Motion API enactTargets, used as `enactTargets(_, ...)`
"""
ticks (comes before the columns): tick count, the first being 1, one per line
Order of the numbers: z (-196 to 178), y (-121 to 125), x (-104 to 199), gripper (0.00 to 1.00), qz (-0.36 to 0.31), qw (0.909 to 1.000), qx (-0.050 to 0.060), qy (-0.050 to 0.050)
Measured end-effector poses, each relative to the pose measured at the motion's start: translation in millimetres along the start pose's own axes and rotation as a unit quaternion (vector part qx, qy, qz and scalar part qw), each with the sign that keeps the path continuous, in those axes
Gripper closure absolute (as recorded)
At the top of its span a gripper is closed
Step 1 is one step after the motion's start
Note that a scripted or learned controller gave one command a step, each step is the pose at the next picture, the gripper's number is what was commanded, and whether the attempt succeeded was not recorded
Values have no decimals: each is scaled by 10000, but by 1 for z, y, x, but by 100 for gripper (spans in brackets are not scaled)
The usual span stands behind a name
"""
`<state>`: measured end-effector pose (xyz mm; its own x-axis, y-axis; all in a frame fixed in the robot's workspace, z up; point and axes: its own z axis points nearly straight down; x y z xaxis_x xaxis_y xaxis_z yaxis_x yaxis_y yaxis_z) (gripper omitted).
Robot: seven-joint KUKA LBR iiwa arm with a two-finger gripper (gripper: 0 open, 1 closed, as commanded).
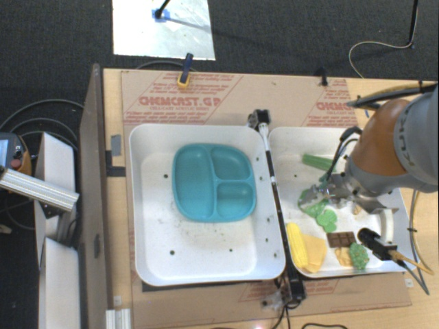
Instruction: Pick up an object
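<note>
Holding teal divided plate [213, 182]: left bin [154, 252]. Right bin [288, 142]: toy food, end effector [314, 199], finger state unclear.

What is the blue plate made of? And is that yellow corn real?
The blue plate looks like plastic: one even teal colour, smooth moulded compartments, rounded edges. The yellow corn is probably a plastic toy, not real; its colour is flat and bright, and it lies among other toy-like food pieces. From this far I cannot be sure.
</note>
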<state>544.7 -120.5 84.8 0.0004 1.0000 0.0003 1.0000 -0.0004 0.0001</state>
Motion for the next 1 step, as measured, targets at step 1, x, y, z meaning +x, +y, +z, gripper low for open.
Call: enactTargets(1,-1,-58,-13,0,9,10000,-12,-2)
